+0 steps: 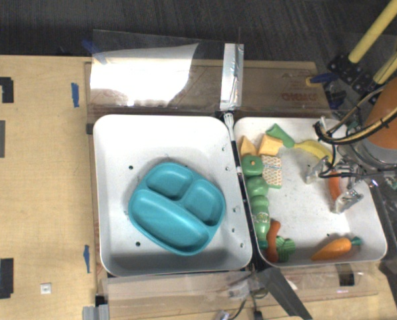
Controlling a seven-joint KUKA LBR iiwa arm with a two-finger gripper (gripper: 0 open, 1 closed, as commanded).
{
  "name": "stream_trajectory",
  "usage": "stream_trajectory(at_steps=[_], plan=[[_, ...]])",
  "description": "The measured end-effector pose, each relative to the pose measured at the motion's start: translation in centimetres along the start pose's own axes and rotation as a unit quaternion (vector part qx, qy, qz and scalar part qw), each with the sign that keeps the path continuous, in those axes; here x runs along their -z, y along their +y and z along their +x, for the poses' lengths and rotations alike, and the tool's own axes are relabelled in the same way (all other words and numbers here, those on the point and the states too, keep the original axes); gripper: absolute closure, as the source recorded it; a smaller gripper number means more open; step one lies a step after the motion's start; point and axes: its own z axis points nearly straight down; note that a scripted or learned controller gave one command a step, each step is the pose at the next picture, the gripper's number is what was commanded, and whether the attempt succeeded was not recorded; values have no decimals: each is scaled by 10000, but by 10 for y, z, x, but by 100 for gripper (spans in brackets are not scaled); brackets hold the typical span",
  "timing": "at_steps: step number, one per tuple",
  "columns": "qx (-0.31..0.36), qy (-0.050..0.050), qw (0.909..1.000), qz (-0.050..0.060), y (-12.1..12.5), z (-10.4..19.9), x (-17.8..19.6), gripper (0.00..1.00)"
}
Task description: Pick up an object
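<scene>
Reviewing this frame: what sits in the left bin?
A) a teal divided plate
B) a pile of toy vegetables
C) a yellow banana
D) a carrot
A: the teal divided plate lies alone in the left bin; the toy food is all in the right bin.

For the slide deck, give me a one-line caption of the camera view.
Pincer over the right bin of toy food, around an orange piece; teal divided plate in left bin.

I can't make out the orange piece (334, 187) between my gripper (330, 185) fingers, and the arm (390, 115) runs off the right edge.
</scene>
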Motion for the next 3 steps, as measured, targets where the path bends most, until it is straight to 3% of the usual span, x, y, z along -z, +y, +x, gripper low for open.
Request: stream_trajectory(at_steps=[1,2,3], plan=[[-728,-24,9973,-1,58,-66,0,0],[1608,-16,9870,9,15,-44,0,0],[1596,-78,9871,42,15,-49,14,100]])
